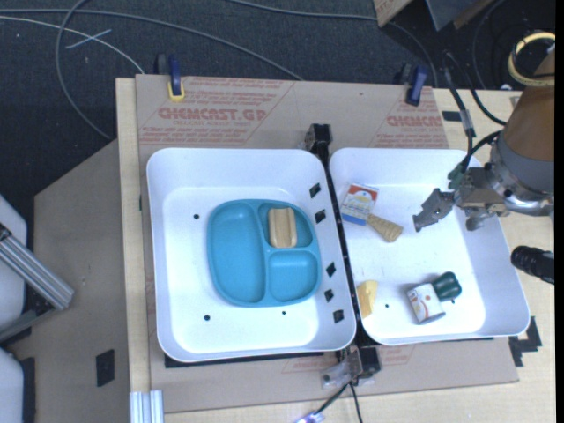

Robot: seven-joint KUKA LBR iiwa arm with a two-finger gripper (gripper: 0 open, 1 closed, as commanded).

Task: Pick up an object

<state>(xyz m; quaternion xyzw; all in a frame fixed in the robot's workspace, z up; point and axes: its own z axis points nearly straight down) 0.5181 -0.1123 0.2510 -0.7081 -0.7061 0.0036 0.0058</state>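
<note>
Gripper (429, 212): you see it over the right bin (493, 276), fingers apart, holding nothing
Nearest object: tan cone (385, 228), lying just left of the fingers beside a small carton (359, 204)
Left bin (172, 263): blue tray (233, 267)

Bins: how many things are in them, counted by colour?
Blue: 1, the divided plate
Tan: 2, the block on the plate and the cone piece
Yellow: 1, the small piece
Red and white: 2, the small carton and the little can
Green: 1, the green piece
Total: 7
</note>
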